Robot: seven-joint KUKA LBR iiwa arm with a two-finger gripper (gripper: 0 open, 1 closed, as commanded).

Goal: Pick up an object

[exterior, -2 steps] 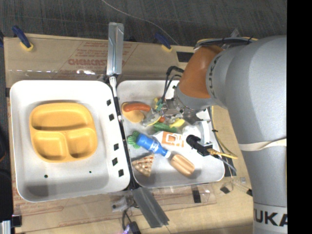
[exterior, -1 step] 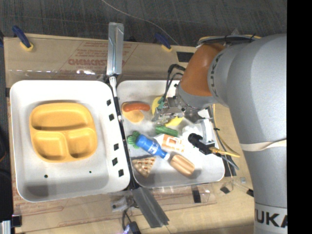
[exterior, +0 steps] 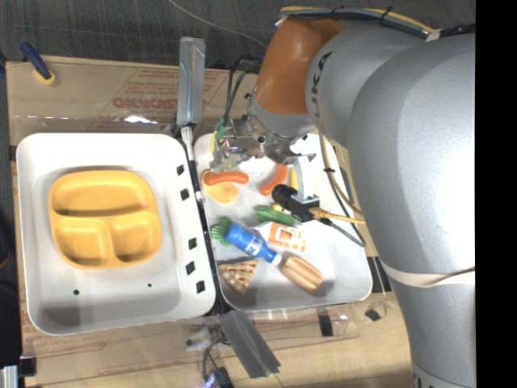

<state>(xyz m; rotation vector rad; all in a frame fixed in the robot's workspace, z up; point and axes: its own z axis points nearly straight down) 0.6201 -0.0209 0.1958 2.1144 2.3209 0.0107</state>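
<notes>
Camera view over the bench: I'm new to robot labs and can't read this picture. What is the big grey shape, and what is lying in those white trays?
The picture comes from one fixed camera above the bench, looking down at a slant. The big grey shape is a robot arm reaching in from the right; the orange band sits just above its wrist. Its gripper hangs low over the far end of the right bin. From here I cannot tell whether it holds anything. That bin contains small items: an orange toy, a blue bottle, a green piece, a brown roll and a striped shell. The left bin holds a yellow divided tray.
</notes>
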